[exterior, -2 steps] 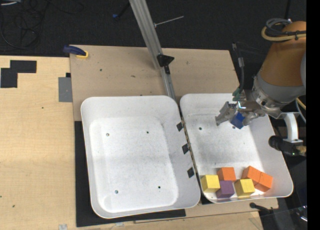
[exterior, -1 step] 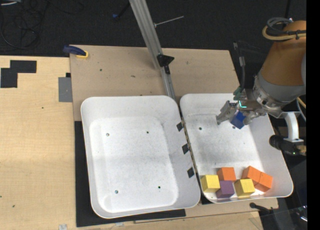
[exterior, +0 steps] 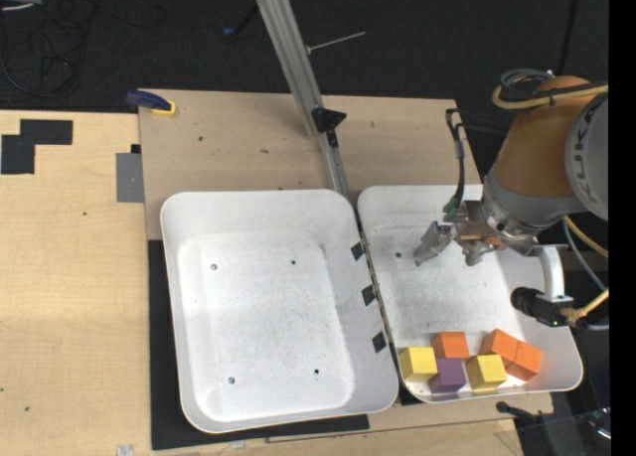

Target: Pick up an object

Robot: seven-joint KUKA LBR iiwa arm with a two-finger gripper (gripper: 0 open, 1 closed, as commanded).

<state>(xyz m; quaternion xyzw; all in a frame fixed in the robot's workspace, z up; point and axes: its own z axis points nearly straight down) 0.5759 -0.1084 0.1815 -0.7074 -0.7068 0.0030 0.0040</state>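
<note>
The blocks (exterior: pixel 467 359), yellow, orange and purple, huddle at the near edge of the right bin (exterior: pixel 402 221). Farther back, the tool (exterior: pixel 452 245) hangs over bare bin floor, fingers spread with nothing between them. Packed so tightly, one finger could land on a neighbouring block and spoil the grasp.
</note>
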